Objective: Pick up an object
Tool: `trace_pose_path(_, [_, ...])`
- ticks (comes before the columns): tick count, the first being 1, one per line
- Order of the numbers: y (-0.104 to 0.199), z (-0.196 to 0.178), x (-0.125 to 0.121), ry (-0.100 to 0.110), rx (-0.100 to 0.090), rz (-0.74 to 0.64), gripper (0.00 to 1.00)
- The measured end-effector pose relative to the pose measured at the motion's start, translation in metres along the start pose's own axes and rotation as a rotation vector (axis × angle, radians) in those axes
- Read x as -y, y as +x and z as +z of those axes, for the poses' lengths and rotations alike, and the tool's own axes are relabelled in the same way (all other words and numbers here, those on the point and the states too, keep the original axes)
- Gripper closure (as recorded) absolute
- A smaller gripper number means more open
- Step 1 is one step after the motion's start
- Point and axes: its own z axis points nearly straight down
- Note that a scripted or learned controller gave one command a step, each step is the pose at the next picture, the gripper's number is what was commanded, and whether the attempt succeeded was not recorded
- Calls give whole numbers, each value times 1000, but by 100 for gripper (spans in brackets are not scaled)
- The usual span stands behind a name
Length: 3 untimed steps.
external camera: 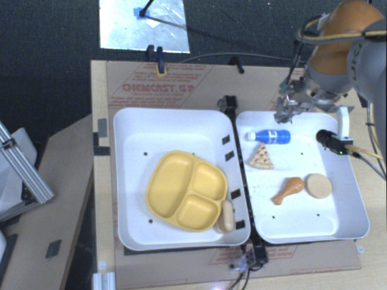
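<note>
In the right bin [347, 222] lie a blue bottle with a white cap [268, 136], a pizza slice [262, 157], a chicken drumstick [288, 190] and a round tan bun [318, 185]. My gripper [284, 115] hangs over the back edge of the right bin, just above and behind the bottle. Nothing shows between its tips. The left bin [130, 138] holds a yellow divided tray [187, 190] with a small tan bread roll [226, 216] against its front right corner.
A black divider with clips [237, 162] runs between the two bins. A blue clamp [158, 58] and a shiny foil sheet [144, 15] sit behind the left bin. A metal frame [21, 168] stands at the far left.
</note>
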Motion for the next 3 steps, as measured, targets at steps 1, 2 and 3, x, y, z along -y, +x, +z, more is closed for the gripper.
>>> trace_pose_path(1, [52, -14, 15, 4, -3, -5, 100])
trace_pose_path(2, [107, -26, 29, 5, -3, -4, 100])
trace_pose_path(3, [159, -32, 50, 6, -3, -5, 100])
